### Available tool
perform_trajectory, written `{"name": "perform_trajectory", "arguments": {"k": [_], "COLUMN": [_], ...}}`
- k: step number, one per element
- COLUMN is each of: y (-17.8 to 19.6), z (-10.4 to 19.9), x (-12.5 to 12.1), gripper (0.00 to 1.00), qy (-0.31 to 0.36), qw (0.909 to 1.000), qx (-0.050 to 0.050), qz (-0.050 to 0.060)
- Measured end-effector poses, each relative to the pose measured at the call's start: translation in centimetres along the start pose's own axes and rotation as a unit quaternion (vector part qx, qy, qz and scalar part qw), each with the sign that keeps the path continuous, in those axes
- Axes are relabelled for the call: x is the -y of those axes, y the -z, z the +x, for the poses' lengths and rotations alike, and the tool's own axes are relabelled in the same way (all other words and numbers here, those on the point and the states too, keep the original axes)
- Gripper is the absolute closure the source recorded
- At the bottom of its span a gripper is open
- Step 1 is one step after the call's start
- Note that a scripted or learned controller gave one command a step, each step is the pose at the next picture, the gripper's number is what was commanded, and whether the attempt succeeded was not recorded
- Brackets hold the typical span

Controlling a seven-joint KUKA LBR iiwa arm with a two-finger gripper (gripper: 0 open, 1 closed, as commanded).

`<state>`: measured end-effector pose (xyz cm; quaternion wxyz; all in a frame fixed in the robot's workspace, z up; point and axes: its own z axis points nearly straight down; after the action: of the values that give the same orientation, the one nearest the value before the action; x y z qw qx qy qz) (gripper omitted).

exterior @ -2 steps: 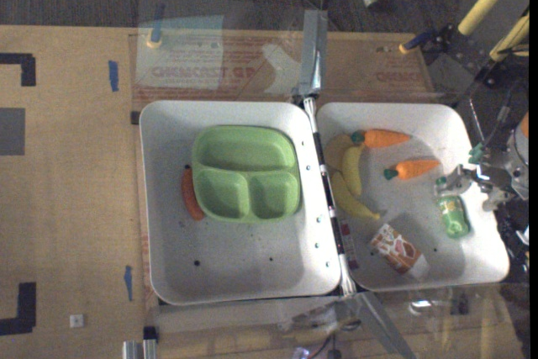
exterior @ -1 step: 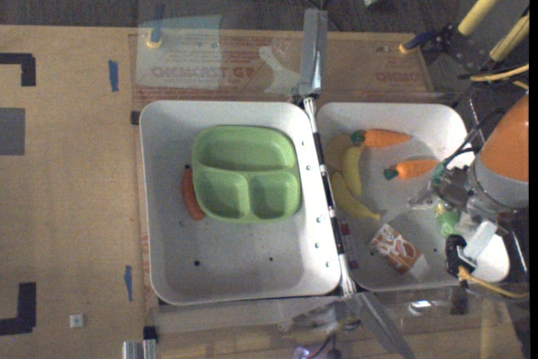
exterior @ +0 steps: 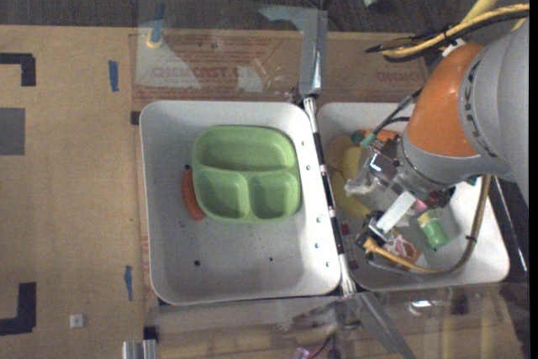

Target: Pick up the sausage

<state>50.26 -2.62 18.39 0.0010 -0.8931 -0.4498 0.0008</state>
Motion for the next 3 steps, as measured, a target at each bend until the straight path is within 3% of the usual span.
{"name": "perform_trajectory", "arguments": {"k": [1, 2, 3], "y": [6.5, 15.5, 17.9], "z": [-5.5, -13.1, -17.0], "x": [-4.3, -7.7, -9.8], "gripper": [0.00, 0.00, 0.00], "qy": [-0.152, -0.192, -0.289], "qw": [0.9884, 0.9814, 0.9573], "qx": [0.001, 0.000, 0.001], "qz": [0.000, -0.001, -0.001]}}
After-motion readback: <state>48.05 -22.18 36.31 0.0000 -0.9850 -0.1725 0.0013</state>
